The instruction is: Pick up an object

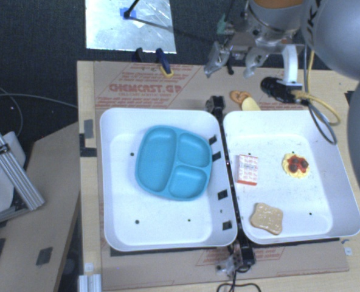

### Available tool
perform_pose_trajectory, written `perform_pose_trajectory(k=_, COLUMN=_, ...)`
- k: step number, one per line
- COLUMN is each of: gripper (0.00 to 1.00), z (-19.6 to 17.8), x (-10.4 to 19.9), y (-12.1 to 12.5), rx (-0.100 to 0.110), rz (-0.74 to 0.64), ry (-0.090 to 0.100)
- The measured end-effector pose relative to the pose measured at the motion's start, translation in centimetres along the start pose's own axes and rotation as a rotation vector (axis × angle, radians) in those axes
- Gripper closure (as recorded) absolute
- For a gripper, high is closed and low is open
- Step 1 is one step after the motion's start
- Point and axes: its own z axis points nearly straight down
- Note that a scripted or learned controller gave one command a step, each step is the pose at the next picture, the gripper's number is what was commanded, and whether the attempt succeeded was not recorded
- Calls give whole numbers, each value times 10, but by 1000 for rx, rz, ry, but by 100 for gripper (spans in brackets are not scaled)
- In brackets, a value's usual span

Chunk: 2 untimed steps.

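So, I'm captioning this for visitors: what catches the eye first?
The blue divided plate in the left bin stands out most. In the right bin lie a small red-and-white packet, a toy pizza and a toast slice. The gripper hangs open above the bins' far edge.

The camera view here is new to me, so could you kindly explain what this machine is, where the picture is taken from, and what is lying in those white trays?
This is one picture from a fixed camera above a bench, looking down at a slant. The big grey shape at top right is a robot arm with an orange band; its end effector hangs above the far edge of the bench with its two fingers apart and nothing between them. Below sit two shallow white bins. The left bin holds a blue divided plate. The right bin holds a small red and white packet, a round yellow toy food with red topping and a tan slice like toast. The job is to pick up one object.
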Motion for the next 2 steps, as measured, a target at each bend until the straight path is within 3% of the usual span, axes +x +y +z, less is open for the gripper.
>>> perform_pose_trajectory(k=1, gripper=0, z=13, x=64, y=0, rx=4, rz=4, ry=-1)
perform_pose_trajectory(k=2, gripper=0, z=29, x=167, y=1, rx=3, rz=2, ry=1)
